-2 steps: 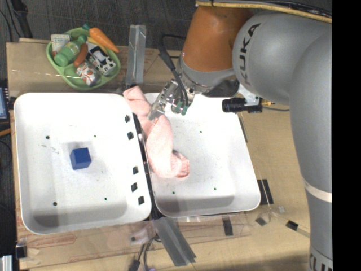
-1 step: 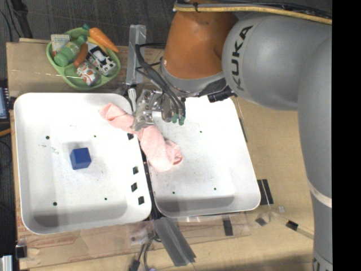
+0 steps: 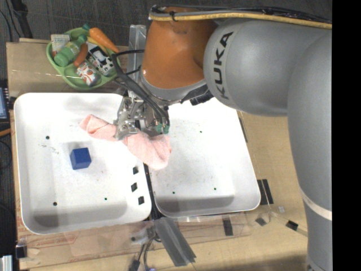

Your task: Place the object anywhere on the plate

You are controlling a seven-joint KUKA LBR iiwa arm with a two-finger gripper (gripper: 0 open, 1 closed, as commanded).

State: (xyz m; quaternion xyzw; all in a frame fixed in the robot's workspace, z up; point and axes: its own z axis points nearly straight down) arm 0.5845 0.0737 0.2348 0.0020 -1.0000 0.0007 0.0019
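Claw (image 3: 137,123) sits over the wall between the two bins, right on top of a pink cloth (image 3: 148,144). Metal parts of the claw are jumbled together from this angle, so I can't tell how it stands, or whether any cloth is actually caught in it. It looks like it's touching the cloth, but I wouldn't swear to it.

Cloth is crumpled and draped across the shared wall: one end lies in the left bin (image 3: 34,151), the bigger bunch hangs over into the right bin (image 3: 225,168). The claw covers its middle.

Blue block (image 3: 80,158) lies flat on the floor of the left bin, well apart from the cloth and the claw, down-left of them. Nothing touching it.

Arm (image 3: 265,66) comes in from the right, grey casing with the orange band (image 3: 172,47) above the wrist, hanging over the top of the right bin. Black cables run from the wrist down to the claw.

Green bowl (image 3: 79,58) stands on the bench just beyond the left bin's far corner, packed with toy food: an orange carrot (image 3: 101,37) on top, plus some small packets too tiny to make out.
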